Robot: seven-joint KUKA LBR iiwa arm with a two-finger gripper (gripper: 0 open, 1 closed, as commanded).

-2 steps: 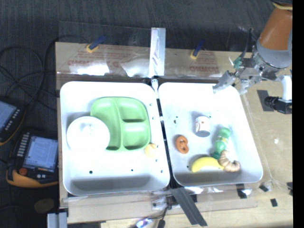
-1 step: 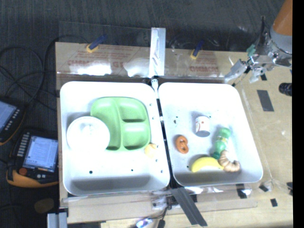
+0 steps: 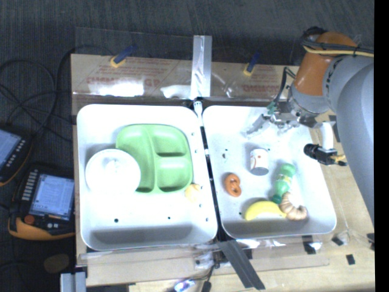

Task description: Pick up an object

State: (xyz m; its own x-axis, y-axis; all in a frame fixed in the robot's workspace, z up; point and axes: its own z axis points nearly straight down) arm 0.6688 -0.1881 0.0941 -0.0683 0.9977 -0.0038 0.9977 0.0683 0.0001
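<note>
You see the gripper (image 3: 262,124) with fingers spread wide and holding nothing at the upper part of the right bin (image 3: 316,224), and just below it the small white cup (image 3: 259,160) looks light, rigid and slick, best pinched across its sides.

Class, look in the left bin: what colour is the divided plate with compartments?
Light green; the divided plate shows clearly in the camera view.
</note>
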